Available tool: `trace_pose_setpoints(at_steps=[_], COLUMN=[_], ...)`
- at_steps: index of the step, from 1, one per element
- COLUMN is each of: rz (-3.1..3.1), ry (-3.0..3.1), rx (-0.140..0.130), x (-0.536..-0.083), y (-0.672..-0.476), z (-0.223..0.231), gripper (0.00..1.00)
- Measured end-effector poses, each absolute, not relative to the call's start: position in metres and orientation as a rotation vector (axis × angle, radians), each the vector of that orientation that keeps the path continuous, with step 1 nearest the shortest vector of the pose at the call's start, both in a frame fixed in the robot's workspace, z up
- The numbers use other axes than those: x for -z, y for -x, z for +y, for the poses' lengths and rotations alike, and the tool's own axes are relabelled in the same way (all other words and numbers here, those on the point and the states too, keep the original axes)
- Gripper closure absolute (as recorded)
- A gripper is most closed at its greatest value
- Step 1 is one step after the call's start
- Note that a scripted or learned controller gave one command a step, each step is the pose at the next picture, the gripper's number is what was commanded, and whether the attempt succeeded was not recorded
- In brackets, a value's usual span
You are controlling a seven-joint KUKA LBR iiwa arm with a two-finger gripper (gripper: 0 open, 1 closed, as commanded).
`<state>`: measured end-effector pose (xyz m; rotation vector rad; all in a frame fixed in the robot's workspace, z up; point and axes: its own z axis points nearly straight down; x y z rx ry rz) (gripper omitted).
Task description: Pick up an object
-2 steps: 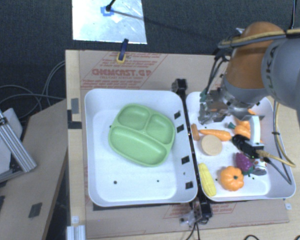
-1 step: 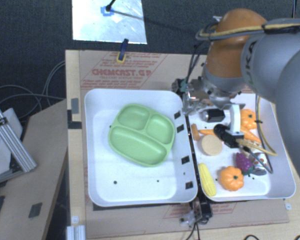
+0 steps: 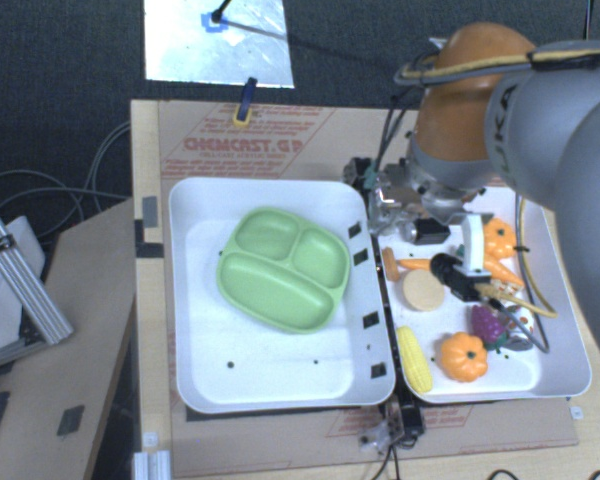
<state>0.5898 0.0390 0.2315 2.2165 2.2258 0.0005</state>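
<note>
My gripper [image 3: 426, 226] hangs low over the back left part of the right bin [image 3: 565, 353], under the orange-banded wrist. Just in front of it lie a thin orange carrot [image 3: 408, 264] and a round beige biscuit [image 3: 423, 291]. To its right sits an orange pepper-like toy [image 3: 500, 240]. Nearer the front are purple grapes [image 3: 488, 322], an orange pumpkin [image 3: 461, 356] and a yellow corn cob [image 3: 413, 358] along the bin's left wall. I see nothing held. The arm hides the bin's back edge.
The left bin [image 3: 195, 368] holds a green divided plate [image 3: 283, 268], tilted slightly. Black clips [image 3: 371, 320] line the wall between the two bins. Cardboard lies under both bins, and a shiny sheet [image 3: 217, 28] sits behind them.
</note>
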Motion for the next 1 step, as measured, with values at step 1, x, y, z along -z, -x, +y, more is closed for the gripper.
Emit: trace_pose_setpoints(at_steps=[1], rz=[2.226], ry=[-2.213], rx=[-0.004], x=[-0.2312], y=[-0.5996], z=[0.0477], gripper=[1.0])
